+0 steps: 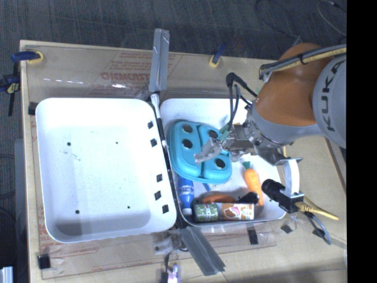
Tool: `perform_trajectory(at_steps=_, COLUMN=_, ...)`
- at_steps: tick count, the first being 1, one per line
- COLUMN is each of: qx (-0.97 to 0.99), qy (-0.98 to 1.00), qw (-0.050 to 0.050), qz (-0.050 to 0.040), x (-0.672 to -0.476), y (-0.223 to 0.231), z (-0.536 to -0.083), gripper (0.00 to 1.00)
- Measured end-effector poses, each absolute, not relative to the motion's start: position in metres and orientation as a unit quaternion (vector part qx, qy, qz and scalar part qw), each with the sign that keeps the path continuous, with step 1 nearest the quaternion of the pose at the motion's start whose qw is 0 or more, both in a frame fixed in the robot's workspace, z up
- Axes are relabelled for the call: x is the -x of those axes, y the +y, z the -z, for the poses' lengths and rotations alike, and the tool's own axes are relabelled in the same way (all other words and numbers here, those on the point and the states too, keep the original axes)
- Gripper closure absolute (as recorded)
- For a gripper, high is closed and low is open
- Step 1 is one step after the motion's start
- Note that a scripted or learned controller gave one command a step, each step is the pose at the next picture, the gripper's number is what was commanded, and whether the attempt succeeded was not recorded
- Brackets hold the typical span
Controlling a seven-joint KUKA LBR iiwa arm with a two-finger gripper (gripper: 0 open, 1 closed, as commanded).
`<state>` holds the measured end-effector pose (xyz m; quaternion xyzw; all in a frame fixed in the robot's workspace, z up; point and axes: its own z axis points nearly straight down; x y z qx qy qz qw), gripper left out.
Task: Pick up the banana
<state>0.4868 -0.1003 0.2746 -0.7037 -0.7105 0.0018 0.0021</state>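
From my remote station I see the grey arm with the orange band [291, 96] reaching in from the right over the right shallow white plastic bin [194, 106]. Its two-finger gripper [215, 149] is above the light blue plastic tray with round holes [188, 143], which lies tilted in the upper left part of this bin. If the gripper is released or clenched, I cannot tell, because the wrist and cables cover too much of it. I do not see any object grasped in it.

Just beside the tray, to the right, lies a small orange carrot with a green top [252, 181]. Below the tray is a blue bottle [186, 193], and along the bottom wall lies a cylindrical container with a green and brown label [227, 211].

Where the banana is, I cannot tell from this view.

The left shallow white plastic bin [88, 229] touches the right one side by side.
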Motion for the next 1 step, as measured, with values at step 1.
perform_trajectory(at_steps=1, qx=0.674, qy=-0.738, qw=0.002, qz=-0.0018, x=-0.4971, y=-0.1271, z=-0.2252, gripper=0.00)
